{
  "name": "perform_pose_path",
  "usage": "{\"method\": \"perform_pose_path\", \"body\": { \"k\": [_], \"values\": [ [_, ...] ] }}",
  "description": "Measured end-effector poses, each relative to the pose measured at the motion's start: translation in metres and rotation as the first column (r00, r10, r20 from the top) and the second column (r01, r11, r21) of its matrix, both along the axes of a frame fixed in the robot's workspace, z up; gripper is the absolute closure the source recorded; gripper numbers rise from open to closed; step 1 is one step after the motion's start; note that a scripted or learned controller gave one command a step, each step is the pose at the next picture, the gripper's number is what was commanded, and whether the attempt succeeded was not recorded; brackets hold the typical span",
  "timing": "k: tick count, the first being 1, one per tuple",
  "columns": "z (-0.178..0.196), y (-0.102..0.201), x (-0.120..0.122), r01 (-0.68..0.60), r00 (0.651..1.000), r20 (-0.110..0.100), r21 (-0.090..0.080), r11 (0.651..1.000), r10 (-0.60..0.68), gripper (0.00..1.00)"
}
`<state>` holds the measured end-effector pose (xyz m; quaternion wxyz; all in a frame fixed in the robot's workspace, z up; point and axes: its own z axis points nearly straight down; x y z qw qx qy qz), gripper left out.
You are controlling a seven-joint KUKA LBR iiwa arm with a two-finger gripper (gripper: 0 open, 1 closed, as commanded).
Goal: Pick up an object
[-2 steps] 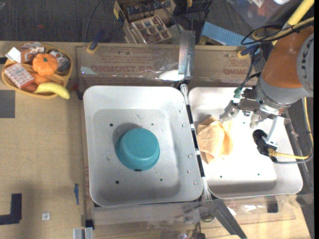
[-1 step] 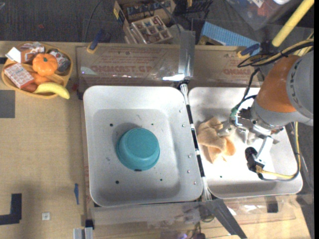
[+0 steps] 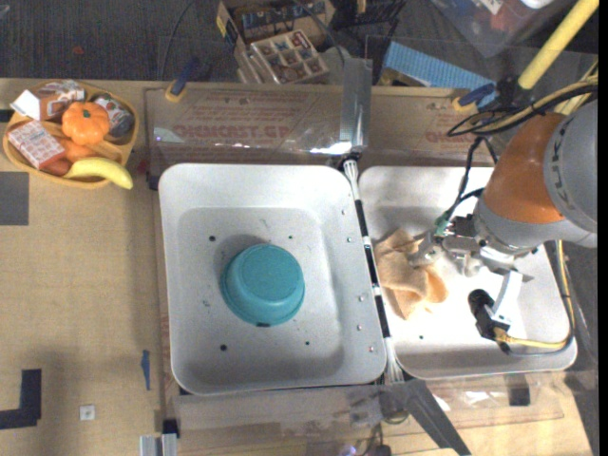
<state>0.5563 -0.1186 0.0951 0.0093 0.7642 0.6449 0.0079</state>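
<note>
The claw [image 3: 439,251] sits low in the right bin [image 3: 532,350], at the edge of the tan cloth [image 3: 408,275]; its opening cannot be told. Limp fabric could slip out or snag on the divider as it lifts. The cloth lies crumpled against the bin's left wall.

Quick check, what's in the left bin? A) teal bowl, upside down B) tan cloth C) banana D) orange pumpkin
A: the teal bowl sits bottom-up in the left bin; the tan cloth lies in the right bin, by the gripper.
</note>
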Motion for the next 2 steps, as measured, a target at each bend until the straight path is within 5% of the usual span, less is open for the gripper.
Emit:
{"method": "perform_pose_path", "body": {
  "k": [1,2],
  "values": [
    [0.011,-0.001,0.001,0.004,1.0,0.004,0.004,1.0,-0.004,1.0],
    [0.069,-0.029,-0.06,0.101,0.995,-0.025,0.004,0.995,-0.1,1.0]
  ]
}}
